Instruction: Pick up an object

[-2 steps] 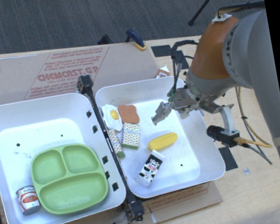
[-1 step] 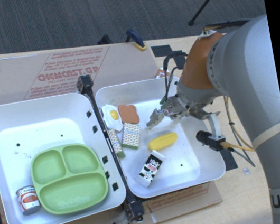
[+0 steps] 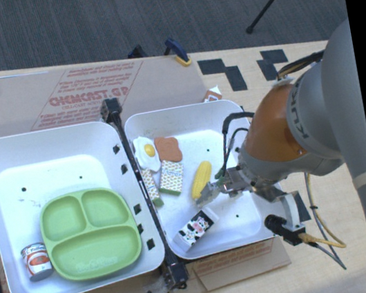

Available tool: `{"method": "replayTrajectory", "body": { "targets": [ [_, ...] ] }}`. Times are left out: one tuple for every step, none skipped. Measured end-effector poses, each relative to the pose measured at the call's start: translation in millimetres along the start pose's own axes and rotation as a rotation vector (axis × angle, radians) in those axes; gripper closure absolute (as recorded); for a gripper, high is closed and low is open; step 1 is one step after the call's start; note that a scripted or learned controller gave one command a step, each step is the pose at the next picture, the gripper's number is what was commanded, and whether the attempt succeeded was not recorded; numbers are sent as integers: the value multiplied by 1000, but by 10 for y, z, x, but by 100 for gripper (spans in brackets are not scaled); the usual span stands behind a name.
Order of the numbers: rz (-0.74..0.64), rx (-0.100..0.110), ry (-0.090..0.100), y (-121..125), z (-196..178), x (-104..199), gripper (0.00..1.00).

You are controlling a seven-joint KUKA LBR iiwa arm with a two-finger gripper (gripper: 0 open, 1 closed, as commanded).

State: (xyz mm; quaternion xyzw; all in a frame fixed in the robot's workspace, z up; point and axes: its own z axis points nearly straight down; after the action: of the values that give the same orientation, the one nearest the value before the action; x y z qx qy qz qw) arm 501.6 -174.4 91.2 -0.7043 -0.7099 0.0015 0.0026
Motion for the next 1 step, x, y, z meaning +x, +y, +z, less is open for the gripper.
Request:
{"method": "replayTrajectory", "body": {
  "targets": [
    [-4, -1, -1, 9, -105, -3, 100]
  ]
}}
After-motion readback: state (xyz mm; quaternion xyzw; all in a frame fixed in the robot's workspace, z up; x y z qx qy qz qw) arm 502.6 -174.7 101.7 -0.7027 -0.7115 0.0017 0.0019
